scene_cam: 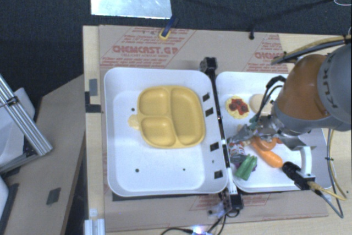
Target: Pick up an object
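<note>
arm over right bin (264,78), gripper (246,133) low near divider. fingers state: cannot tell, view too blurred. orange carrot-like item (268,157) just right of gripper, green item (246,167) below it. pizza-like toy (237,107) and pale round item (256,101) at bin's far side. left bin (124,118) holds yellow divided plate (168,116).

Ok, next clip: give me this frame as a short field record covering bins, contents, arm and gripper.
left bin: holds a yellow divided plate
right bin: holds toy food: small pizza, pale round piece, orange carrot, green item
arm: over the right bin
gripper: low over the right bin's left side, beside the carrot
grasp: cannot tell
</note>
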